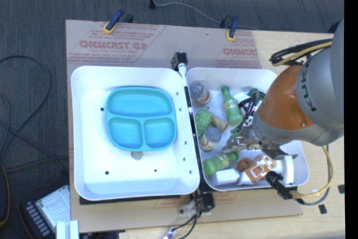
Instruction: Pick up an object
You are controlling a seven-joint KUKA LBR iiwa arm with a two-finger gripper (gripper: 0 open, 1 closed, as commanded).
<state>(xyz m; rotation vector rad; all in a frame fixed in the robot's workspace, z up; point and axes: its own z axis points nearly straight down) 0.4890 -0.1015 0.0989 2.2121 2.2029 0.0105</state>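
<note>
Two bins on desk (pixel 112 36): left bin (pixel 89 176) roomy around blue tray (pixel 141 118); right bin (pixel 299 173) crowded; gripper (pixel 241 140) low inside, fingers' state unclear.

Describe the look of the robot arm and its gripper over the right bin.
The arm is a thick rounded grey body with a broad glossy orange band above the wrist. Black and yellow cables loop over its top. The gripper is dark metal with thin wires beside it.
</note>
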